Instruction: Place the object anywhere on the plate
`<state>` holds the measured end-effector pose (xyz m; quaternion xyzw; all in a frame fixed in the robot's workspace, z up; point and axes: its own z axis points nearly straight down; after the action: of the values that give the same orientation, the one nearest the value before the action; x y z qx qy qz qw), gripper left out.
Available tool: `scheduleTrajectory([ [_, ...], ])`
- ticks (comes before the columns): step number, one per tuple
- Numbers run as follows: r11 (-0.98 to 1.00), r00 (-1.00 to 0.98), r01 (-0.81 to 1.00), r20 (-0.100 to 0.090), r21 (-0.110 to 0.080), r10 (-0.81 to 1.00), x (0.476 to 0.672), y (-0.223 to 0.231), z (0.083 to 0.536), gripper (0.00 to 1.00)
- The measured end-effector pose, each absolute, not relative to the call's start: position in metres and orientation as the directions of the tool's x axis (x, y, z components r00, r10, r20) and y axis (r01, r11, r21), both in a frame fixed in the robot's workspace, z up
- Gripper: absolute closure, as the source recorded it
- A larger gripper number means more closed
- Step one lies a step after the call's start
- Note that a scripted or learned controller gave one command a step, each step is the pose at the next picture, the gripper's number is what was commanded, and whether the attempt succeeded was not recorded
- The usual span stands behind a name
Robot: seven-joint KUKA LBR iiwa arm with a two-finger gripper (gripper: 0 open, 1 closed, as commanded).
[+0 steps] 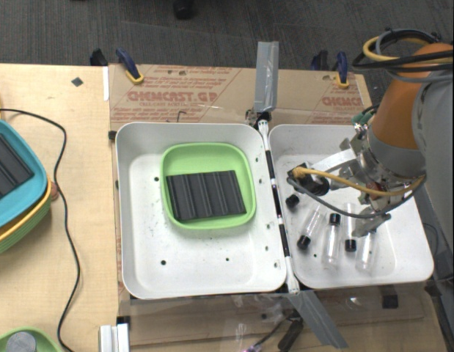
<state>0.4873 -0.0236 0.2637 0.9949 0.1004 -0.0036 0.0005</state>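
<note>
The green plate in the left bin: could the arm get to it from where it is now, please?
Probably yes. The green plate lies open from above in the left bin, and nothing stands between it and the arm over the right bin.

Two bins sat side by side on the counter (50, 270). The plate (208, 187) lay in the left bin (138, 262). Several vials (331, 239) lay scattered in the right bin (410, 266), under the arm (406, 123) reaching in from the right.
</note>
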Motion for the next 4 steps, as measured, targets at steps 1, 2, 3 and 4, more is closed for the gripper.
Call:
scheduleTrajectory([
  [1, -0.980, 0.980, 0.199, -0.007, 0.000, 0.199, 0.480, -0.068, 0.245, 0.00],
  [2, -0.980, 0.980, 0.197, -0.008, -0.002, 0.197, 0.476, -0.126, 0.193, 0.00],
  [3, -0.980, 0.980, 0.199, -0.005, -0.001, 0.199, 0.483, -0.203, 0.224, 0.00],
  [4, -0.980, 0.980, 0.200, -0.006, -0.002, 0.200, 0.477, -0.132, 0.220, 0.00],
])
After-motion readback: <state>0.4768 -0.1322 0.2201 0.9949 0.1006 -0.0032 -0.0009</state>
